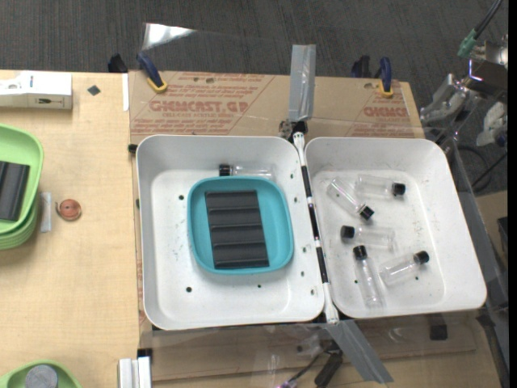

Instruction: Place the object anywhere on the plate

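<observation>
A teal square plate (199, 217) lies in the middle of the left white bin (161, 289). A black ribbed insert (237, 229) covers the plate's centre. One clear vial with a black cap (239, 170) lies in the left bin just behind the plate, against the far wall. Several more clear vials with black caps are scattered in the right bin (452, 293), among them one at the back (381, 187), one near the middle (352, 200) and one at the front (367, 276).
Clamped brown cardboard (210, 103) lies behind the bins. On the wooden bench to the left are a green tray (24, 156), a white box (34, 90) and a small orange disc (69, 209). Metal gear and cables (477, 71) stand at the upper right.
</observation>
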Controlling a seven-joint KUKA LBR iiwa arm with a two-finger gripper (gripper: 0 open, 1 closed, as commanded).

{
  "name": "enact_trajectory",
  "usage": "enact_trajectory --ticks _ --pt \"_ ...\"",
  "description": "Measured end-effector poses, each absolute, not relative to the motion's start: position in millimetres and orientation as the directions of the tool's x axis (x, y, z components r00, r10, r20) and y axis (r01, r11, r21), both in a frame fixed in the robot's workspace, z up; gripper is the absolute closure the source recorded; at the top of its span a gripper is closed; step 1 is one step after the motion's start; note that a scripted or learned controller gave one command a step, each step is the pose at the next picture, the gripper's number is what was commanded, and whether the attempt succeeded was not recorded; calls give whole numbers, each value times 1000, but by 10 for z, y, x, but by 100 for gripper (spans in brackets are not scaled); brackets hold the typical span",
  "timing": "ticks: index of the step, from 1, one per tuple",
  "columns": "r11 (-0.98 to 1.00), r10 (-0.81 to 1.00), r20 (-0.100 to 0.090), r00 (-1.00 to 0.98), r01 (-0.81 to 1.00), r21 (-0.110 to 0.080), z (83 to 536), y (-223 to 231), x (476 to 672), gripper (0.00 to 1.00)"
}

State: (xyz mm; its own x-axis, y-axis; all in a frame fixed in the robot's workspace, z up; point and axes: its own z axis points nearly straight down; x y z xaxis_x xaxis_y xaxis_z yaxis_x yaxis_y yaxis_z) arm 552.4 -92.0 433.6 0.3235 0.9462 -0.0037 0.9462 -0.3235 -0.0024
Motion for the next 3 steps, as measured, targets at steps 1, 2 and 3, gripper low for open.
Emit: enact_trajectory --ticks 1,2,3 --pt "-324 946 -4 324 946 -3 4334 -919 5524 0" --pt "-257 966 -3 257 966 -5 4309 -1982 6151 0" --pt "-256 967 -3 256 967 -5 4308 -1977 6153 0"
